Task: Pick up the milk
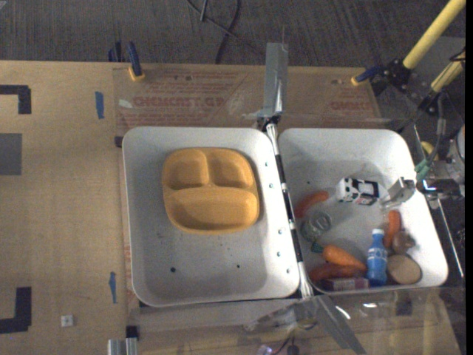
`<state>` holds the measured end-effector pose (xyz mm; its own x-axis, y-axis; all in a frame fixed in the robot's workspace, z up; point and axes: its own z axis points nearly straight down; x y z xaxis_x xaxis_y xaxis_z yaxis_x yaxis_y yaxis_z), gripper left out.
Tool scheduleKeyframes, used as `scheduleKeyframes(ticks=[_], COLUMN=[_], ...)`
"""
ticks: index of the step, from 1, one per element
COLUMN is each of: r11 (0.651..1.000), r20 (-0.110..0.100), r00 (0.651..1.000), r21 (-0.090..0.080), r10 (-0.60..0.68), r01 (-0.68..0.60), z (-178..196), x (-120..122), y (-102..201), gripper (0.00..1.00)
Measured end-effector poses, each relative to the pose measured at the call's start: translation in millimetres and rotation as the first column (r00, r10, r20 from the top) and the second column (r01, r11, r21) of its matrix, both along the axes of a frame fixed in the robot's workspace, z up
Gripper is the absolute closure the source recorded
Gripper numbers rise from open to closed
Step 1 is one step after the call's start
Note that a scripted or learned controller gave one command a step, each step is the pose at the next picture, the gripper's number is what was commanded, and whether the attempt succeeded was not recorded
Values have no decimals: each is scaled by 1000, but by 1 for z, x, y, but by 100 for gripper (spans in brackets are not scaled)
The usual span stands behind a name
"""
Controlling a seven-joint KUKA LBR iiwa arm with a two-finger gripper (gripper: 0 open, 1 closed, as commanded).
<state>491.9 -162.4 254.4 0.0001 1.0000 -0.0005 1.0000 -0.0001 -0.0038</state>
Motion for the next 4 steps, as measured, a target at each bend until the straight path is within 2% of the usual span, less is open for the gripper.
scheduleKeyframes(ticks=[1,2,3,4], r11=[999,998,998,999], r20=[1,-1,-1,7], r00=[999,998,998,999], r21=[0,0,0,-2], r10=[-54,-56,-56,47], r01=[54,56,56,-47], z=[-50,-43,-43,-157], x=[46,47,47,88], y=[-9,-11,-10,6], gripper=[0,100,0,0])
